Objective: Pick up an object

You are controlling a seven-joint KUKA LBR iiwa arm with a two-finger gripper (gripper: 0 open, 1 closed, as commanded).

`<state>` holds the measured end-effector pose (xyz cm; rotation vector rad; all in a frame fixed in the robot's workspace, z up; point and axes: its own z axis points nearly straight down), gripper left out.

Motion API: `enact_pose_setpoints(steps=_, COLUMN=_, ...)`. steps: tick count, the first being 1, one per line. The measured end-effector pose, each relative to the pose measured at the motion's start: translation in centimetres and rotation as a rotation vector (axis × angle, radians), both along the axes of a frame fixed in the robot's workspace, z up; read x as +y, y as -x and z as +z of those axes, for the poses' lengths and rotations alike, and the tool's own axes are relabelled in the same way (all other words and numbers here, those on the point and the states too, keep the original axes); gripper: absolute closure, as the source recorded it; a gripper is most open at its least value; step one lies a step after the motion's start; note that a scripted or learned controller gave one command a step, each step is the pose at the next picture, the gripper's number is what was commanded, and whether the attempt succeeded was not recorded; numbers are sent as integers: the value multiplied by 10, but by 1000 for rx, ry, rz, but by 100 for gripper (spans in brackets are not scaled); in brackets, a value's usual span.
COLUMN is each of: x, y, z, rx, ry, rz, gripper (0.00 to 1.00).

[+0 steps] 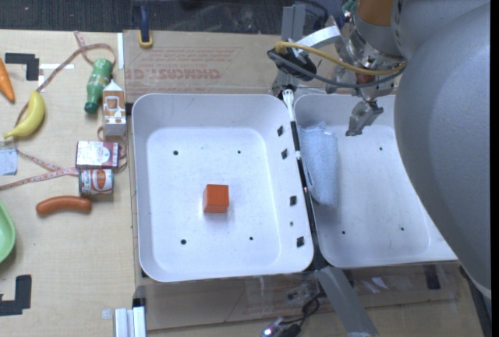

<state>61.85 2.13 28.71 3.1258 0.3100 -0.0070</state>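
Two white bins are sitting side by side on the bench. An orange block [217, 198] is lying alone near the middle of the left bin [156, 250], flat on the floor of it, well apart from every wall. A pale folded cloth [320, 164] is lying in the right bin [390, 250], pressed up along the wall it shares with the left one.

The arm is reaching in from the right, its grey bulk covering much of the right bin. The gripper [362, 118] is hanging over the far end of the right bin, near the cloth's upper end but apart from it, and well apart from the block. Whether its fingers are spread or closed, I cannot tell; cables and the wrist are crowding that spot. Nothing is visibly lodged between them.

Judging by this, the pick is not yet done: both candidates are resting in their bins. What is left looks like everything: choosing a target, coming down on it, closing, lifting. The cloth is the nearer thing; the block would need a move across the shared wall.
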Motion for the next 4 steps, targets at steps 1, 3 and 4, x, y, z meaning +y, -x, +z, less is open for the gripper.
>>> enact_pose_setpoints(steps=1, x=117, y=-22, z=-94, rx=-1, ry=0, rz=73, gripper=0)
enact_pose_setpoints(steps=3, x=89, y=44, z=-5, rx=0, ry=1, rz=262, gripper=100)
enact_pose_setpoints(steps=4, x=-4, y=35, z=36, rx=2, ry=-1, rz=729, gripper=100)
